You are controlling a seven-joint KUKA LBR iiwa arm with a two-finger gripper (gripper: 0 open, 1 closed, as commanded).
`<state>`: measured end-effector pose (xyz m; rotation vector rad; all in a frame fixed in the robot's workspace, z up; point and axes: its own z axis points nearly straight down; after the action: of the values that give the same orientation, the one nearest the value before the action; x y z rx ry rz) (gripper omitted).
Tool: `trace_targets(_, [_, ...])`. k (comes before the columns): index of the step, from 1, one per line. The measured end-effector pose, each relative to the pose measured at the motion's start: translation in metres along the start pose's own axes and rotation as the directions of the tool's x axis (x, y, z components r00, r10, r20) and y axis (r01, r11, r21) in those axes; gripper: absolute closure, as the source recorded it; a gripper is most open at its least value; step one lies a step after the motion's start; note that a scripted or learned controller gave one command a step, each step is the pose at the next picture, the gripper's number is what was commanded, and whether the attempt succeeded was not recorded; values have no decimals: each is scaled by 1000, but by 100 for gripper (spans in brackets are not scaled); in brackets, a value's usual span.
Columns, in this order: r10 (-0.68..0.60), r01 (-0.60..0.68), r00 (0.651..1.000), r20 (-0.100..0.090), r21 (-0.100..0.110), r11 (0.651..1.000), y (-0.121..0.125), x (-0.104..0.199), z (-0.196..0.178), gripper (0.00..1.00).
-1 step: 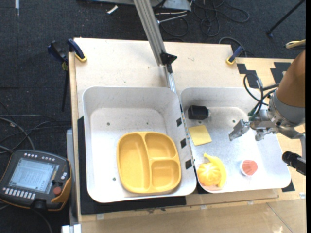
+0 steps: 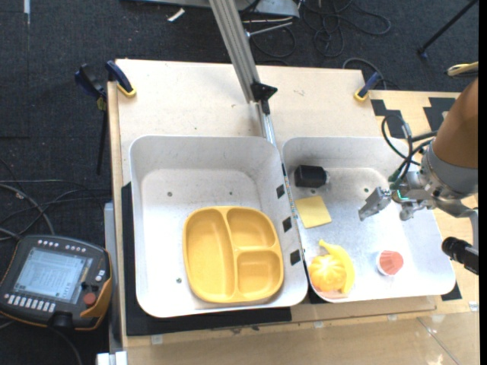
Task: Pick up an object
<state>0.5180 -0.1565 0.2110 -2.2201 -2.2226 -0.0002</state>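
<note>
Right now the tool (image 2: 388,202) hangs over the right bin (image 2: 426,280), toward that bin's far right side, with its two fingers spread wide and nothing between them. One finger reaches left over the bin floor; the other sits close under the wrist.

Four candidates lie in the right bin. A small black block (image 2: 310,176) rests near the far left corner, close to the wall shared with the left bin (image 2: 152,166). Just nearer is a flat yellow square (image 2: 314,211), perhaps a sponge or a card. A yellow soft toy (image 2: 332,271) sits at the near left corner, touching the near rim. A small red and white cup (image 2: 390,262) stands by the near edge, to the right of the toy and apart from it. The left bin carries a yellow divided plate (image 2: 232,254).

The red cup looks like the handiest pick, since it is nearest the tool and stands free of its neighbours. To do this well, I would centre the spread fingers over the cup, turn the wrist so they straddle it across its narrow width, descend straight until the tips reach near the bin floor, then close and lift vertically. The flat square seems the poorest choice, lying too low to pinch. The toy's closeness to the rim may block one finger.
</note>
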Motion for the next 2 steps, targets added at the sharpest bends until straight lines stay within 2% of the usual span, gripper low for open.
trace_targets(1, [2, -2, 1000, -1, 7, 1000, -4, -7, 61, 0])
trace_targets(2, [2, -1, 1000, -1, 5, 1000, -5, -6, 114, 0])
